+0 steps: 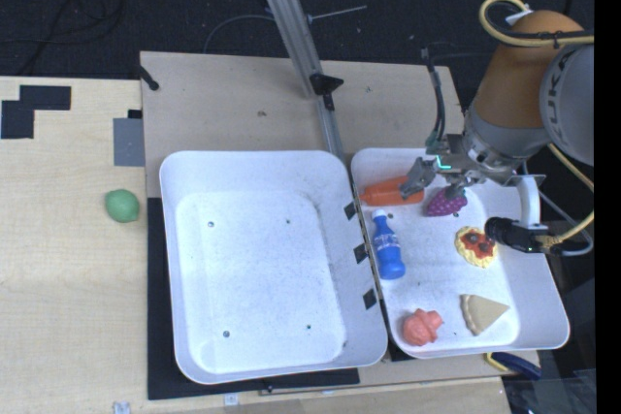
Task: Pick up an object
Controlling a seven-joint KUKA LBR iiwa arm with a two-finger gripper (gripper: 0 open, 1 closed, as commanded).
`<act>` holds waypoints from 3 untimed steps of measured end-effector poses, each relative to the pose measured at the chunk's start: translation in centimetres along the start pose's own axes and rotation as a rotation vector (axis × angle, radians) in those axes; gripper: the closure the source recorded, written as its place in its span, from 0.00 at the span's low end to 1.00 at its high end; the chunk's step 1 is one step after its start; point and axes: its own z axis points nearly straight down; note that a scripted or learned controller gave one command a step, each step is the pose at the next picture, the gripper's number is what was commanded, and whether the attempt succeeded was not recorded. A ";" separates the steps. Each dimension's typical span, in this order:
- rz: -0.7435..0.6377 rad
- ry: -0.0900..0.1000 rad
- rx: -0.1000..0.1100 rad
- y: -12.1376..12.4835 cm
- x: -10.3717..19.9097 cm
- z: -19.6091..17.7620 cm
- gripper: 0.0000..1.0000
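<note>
Claw (434,177) state unclear, hovering between orange plastic carrot (391,193) and purple toy grape bunch (447,202); centre on one before descending.

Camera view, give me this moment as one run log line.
pincer: low in right white bin, at orange carrot toy and purple grape bunch | grasp: unconfirmed | blue bottle: untouched

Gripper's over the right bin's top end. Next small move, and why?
Probably lower straight down. The gripper hangs between the orange carrot and the purple grapes in the right bin, with nothing seen between its fingers, so a short descent toward the grapes looks best.
</note>
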 end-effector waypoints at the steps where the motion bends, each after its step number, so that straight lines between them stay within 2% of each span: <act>1: 0.000 0.000 0.000 0.0 0.0 0.0 0.00; 3: -0.001 0.000 0.002 -0.1 0.3 9.4 0.00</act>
